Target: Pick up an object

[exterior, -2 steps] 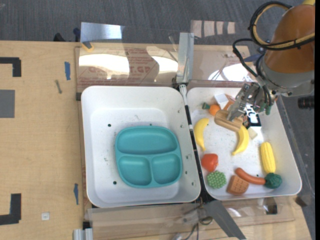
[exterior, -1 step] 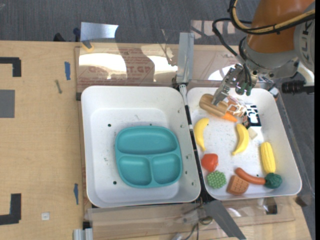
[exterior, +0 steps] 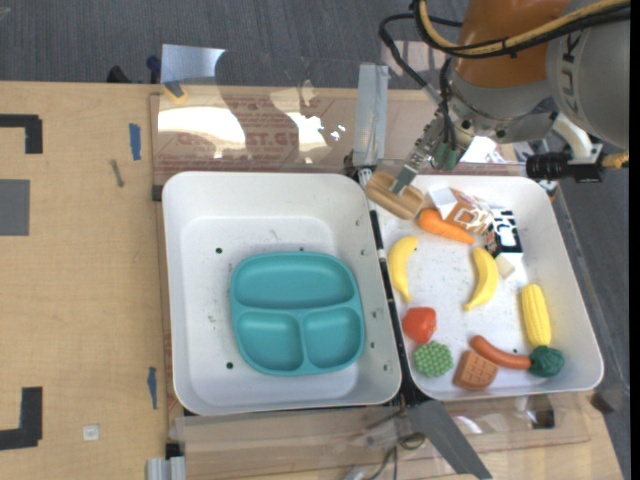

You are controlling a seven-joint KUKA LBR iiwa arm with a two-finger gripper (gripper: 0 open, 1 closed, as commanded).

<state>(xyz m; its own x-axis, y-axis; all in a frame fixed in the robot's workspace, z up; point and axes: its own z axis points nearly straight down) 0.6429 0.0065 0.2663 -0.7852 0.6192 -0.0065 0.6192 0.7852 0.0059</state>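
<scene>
My gripper (exterior: 406,179) hangs over the far left corner of the right bin (exterior: 585,343), its tip right above a tan bread roll (exterior: 392,201) that lies against the bin's corner. Whether it touches the roll I cannot tell. Just right of the roll lie an orange carrot (exterior: 445,226) and a small printed box (exterior: 468,210). Further forward in the same bin are two yellow bananas (exterior: 402,265) (exterior: 484,278), a corn cob (exterior: 536,313), a red tomato (exterior: 420,322), a green berry-like piece (exterior: 433,359), a waffle (exterior: 476,370) and a sausage (exterior: 498,352).
The left bin (exterior: 190,228) holds a teal divided plate (exterior: 296,310). A dark green broccoli (exterior: 546,361) sits at the sausage's right end. A black-and-white item (exterior: 506,232) lies near the box. A grey upright post (exterior: 370,118) stands behind the bins, close to the gripper.
</scene>
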